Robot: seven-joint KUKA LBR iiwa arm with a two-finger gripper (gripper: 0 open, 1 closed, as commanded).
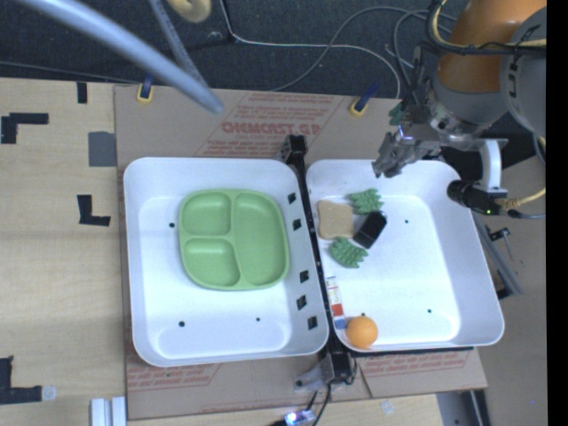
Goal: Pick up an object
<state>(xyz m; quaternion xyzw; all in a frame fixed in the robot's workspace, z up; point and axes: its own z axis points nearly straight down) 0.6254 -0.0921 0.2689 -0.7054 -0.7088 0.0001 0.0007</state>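
Note:
My gripper hangs over the far edge of the right bin, above and slightly right of a cluster of objects. That cluster holds a tan bread slice, a black block, a green leafy piece behind it and another green piece in front. An orange ball rests near the right bin's front left corner. Nothing is seen between the gripper's fingers.
The left bin holds a green divided plate. A black divider strip runs between the bins. A small red and white item lies by the divider. Cables trail behind the bins at the top.

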